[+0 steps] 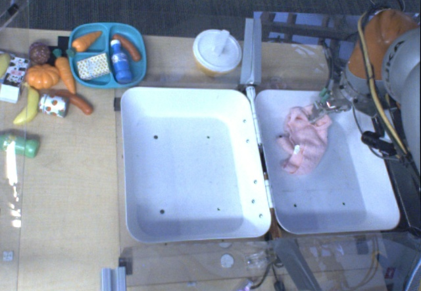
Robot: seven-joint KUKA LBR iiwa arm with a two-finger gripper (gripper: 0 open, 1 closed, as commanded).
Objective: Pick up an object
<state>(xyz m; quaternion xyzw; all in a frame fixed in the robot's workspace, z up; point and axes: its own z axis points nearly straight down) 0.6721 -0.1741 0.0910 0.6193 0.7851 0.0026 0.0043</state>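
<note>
— Two white bins sit side by side on the worktop [72, 217]. Where is the thing to be picked?

— A crumpled pink cloth [304, 139] lies in the right bin [342, 211], in its far-left part, well clear of the near wall. It is the bin's sole content that I can see.

— Which way does it run?

— Its long axis goes from far right to near left, slanting a little: the broader bunched end lies far, toward the arm, and the narrower end points near, toward the bin's middle. A small white tag or patch shows on its near half.

— And the claw?

— The claw [327, 104] is at the cloth's far-right corner, touching or just over its edge. Whether its fingers are parted or closed on the fabric I cannot tell; they are too small and tangled with cables to read.

— The arm?

— Grey arm [401, 72] with an orange band enters from the right, above the bin's far-right corner.

— What else?

— The left bin [191, 171] lies bare. Beyond it stands a white lidded cup [217, 51]. At far left a blue divided plate [107, 54] holds toy food, with more toy food scattered beside it.
</note>
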